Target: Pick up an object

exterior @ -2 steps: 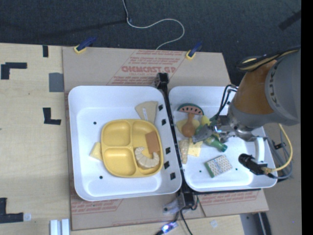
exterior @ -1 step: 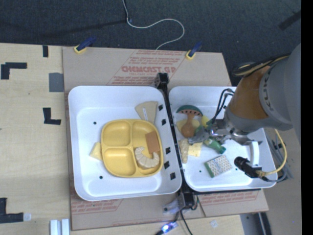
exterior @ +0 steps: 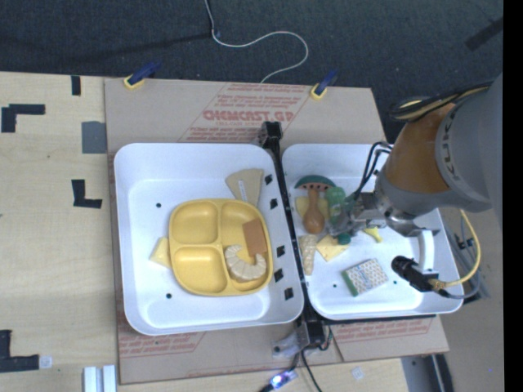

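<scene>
The pincer (exterior: 347, 216) at the end of the big grey robot arm (exterior: 458, 158) is down low in the right white plastic bin (exterior: 392, 296). It sits in a small crowd of toy things, and it is too small and blurry to tell if it is released, clenched or grasping something.

Just to its left lies a brown wooden spoon-shaped toy (exterior: 314, 211), and above that is a dark green round piece (exterior: 311, 183). Right by the pincer there are little green bits (exterior: 337, 196) mixed up with the metal. Below it lies a flat pale yellow wedge like cheese (exterior: 330, 250). A small yellow piece (exterior: 373, 234) pokes out on the right side. Nearer the front of the bin is a green and white patterned little box (exterior: 364, 276), lying apart from the pincer.

The left white plastic bin (exterior: 135, 243) holds a yellow plastic plate with three sections (exterior: 200, 243). On the plate sit a pale round ridged toy food (exterior: 243, 262) and a flat brown strip (exterior: 254, 238). A tan paper-like wedge (exterior: 248, 184) lies behind the plate.
</scene>
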`<state>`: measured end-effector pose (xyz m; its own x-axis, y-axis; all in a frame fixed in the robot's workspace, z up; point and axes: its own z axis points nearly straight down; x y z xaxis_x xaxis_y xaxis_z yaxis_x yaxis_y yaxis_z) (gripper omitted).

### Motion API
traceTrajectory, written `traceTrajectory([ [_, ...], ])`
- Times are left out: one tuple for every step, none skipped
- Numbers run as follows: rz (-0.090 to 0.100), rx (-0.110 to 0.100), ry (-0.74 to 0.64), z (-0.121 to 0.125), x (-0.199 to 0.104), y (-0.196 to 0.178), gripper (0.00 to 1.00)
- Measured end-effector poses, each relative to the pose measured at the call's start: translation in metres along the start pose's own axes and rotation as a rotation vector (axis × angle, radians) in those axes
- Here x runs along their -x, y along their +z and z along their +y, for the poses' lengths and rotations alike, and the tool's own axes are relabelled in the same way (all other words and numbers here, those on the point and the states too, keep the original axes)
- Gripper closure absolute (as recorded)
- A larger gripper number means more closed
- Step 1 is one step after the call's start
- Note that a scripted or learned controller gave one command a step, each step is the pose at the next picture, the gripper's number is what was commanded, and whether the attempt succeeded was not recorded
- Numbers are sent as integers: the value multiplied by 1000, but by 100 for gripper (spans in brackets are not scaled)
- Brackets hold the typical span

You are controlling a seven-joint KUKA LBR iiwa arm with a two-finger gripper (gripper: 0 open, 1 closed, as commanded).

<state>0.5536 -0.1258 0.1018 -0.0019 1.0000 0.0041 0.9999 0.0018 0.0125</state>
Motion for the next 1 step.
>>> traceTrajectory([
  [-5,-9,0,2,2,-63,100],
])
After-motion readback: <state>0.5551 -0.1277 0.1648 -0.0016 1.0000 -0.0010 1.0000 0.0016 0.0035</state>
